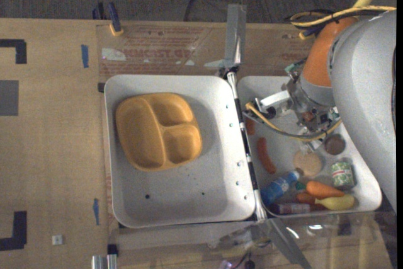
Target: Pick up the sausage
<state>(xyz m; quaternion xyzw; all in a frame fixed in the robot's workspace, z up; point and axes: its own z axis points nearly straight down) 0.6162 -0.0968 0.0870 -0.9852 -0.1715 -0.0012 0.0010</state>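
Sausage [266, 155], reddish-brown and slim, lies on the floor of the right bin [371, 195], toward its left side, apart from the gripper [310, 125], which hangs over the bin's upper middle; whether the tool is wide or narrow cannot be told. Lower right of the frame holds a blue bottle [280, 185], a carrot [324, 189], a yellow banana [339, 202] and a green can [342, 174]. An orange divided plate [158, 130] sits in the left bin [189, 208].

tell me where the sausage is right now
The reddish-brown sausage lies in the right white bin, near its left wall, just above the small blue-capped plastic bottle and left of the round tan biscuit.
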